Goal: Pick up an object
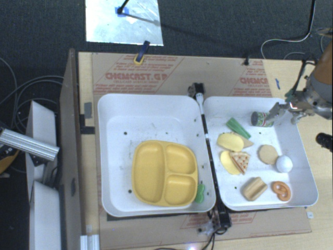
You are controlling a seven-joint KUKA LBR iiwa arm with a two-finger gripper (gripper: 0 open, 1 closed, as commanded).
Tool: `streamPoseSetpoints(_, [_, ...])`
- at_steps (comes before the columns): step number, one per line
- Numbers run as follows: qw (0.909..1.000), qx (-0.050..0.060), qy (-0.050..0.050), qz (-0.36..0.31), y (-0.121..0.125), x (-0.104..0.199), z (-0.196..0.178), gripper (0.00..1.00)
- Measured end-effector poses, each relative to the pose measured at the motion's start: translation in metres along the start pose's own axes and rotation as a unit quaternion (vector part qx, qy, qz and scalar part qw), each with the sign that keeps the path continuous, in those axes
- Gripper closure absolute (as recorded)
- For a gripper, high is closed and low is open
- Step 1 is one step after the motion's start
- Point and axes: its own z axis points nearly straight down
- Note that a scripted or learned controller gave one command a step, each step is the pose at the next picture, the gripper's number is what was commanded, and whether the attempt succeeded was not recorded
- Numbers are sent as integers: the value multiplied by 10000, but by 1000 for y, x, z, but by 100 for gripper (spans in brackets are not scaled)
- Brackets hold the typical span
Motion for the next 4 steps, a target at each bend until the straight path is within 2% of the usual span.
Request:
streamPoseSetpoints(1, [10000,65,19,-12,35,30,88,0])
streamPoseSetpoints(2, [10000,-94,-19,-13,-18,110,103,0])
streamPoseSetpoints(3, [10000,34,13,13,-87,124,111,0])
streamPoseSetpoints(4, [10000,-15,5,3,-83,123,99,100])
